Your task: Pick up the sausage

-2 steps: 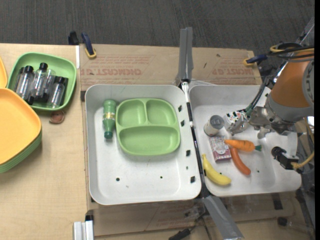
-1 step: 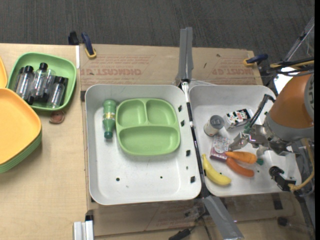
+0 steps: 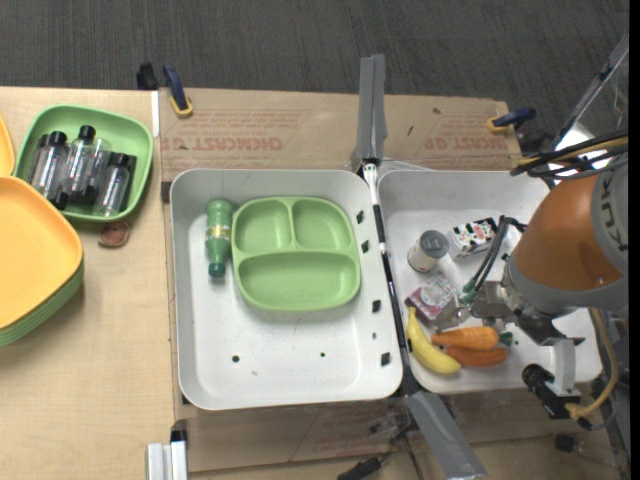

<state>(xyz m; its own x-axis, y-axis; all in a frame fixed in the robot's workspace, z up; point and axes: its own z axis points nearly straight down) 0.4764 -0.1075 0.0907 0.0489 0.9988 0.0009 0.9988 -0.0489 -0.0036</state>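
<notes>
The sausage (image 3: pixel 484 357) is a short reddish-brown piece lying near the front wall of the right bin (image 3: pixel 400 193), tucked just under an orange carrot (image 3: pixel 468 338). My gripper (image 3: pixel 468 308) hangs low over the bin's middle, right above the carrot's upper edge and next to a pink packet (image 3: pixel 432 298). The arm's orange band (image 3: pixel 565 243) and grey wrist hide the bin's right part. Nothing shows held in the gripper.
A banana (image 3: pixel 428 348) lies left of the carrot. A small can (image 3: pixel 428 250) and a black-and-white box (image 3: pixel 472 233) sit further back. The left bin (image 3: pixel 200 368) holds a green divided plate (image 3: pixel 295 253) and a green bottle (image 3: pixel 218 236). Orange plates and a tray of bottles stand at far left.
</notes>
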